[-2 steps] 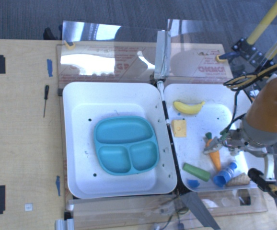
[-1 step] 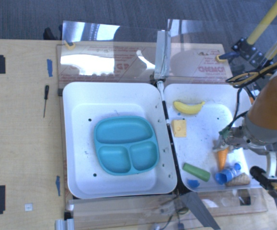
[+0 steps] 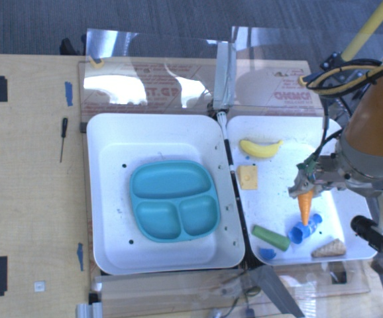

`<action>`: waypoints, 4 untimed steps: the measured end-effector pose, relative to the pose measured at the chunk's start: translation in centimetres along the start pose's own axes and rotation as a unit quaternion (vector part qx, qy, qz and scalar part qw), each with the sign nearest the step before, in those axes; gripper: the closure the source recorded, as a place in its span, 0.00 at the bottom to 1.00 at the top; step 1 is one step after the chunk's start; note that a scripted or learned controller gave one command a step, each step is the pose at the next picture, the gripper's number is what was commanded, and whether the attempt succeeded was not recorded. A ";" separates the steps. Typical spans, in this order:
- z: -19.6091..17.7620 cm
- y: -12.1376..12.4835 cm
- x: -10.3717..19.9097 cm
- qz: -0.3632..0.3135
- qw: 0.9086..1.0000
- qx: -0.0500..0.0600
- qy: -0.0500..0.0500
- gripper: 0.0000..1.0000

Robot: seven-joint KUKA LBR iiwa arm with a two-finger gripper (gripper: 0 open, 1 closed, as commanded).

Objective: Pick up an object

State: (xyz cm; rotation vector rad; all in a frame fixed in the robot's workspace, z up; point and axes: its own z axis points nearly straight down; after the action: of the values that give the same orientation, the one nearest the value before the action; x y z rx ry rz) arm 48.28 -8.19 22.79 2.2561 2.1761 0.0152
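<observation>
Desk bearing two white bins. Left bin contains a teal divided plate. Right bin contains banana, green cylinder, and orange carrot, gripped at its top by the closed claw.

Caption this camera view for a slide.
Gripper over the right bin at an orange carrot; teal divided tray in the left bin.
</observation>
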 end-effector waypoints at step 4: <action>14.0 0.6 -2.4 0.027 1.000 0.003 -0.001 0.00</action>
State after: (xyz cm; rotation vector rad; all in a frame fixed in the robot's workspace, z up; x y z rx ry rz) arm 48.96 -10.62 8.76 2.3172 2.1158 0.0059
